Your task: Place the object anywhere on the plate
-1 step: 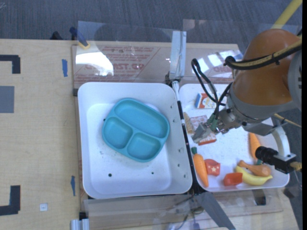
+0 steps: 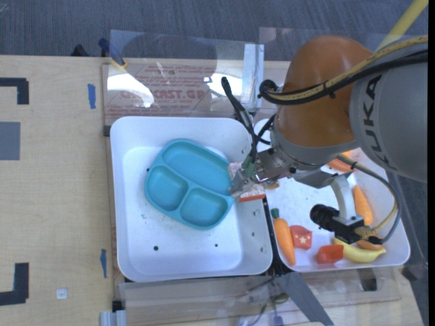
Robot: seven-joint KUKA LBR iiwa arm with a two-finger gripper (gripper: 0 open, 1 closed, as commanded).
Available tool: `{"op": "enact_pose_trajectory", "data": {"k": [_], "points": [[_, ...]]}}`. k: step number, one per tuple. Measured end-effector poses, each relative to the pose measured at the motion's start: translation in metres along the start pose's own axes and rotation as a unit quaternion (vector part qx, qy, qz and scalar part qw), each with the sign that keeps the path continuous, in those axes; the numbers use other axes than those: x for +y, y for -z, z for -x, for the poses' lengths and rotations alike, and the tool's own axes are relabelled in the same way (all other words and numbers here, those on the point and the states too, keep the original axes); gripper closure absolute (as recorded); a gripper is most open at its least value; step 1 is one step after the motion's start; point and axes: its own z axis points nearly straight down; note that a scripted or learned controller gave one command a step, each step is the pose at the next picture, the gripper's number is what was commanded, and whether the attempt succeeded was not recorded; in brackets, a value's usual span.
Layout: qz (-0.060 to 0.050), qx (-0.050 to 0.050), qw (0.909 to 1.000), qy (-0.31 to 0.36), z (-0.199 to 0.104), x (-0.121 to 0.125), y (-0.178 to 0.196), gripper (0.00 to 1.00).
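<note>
The claw [image 2: 246, 176] is seen low over the dividing rims of the two bins, just beside the right edge of the blue divided plate [image 2: 188, 184]. Whether anything is gripped cannot be told, since its tips are crowded by cables and a small reddish piece [image 2: 251, 197] lying on the rim beneath them. That piece is judged the likely task object, though its kind is too small to tell; it is not on the plate.

The plate is set tilted in the left bin [image 2: 136, 246], its three compartments bare, so a drop anywhere onto it would serve.

In the right bin [image 2: 401, 250] are kept a carrot [image 2: 283, 240], a red block [image 2: 301, 237], a banana [image 2: 363, 251] and another carrot [image 2: 362, 206], presumably as the supply for picking.
</note>
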Motion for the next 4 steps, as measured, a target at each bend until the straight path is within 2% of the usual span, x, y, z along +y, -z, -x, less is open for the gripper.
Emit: {"op": "enact_pose_trajectory", "data": {"k": [1,2,3,4], "points": [[0.001,-0.001,1.0,-0.002,0.002,0.0,0.001,0.0],[0.002,-0.001,1.0,-0.001,0.002,0.001,0.011,1.0],[0.0,-0.001,0.9995,0.031,0.012,0.061,0.02,1.0],[0.0,-0.002,0.9977,-0.067,0.101,0.126,0.008,1.0]]}}
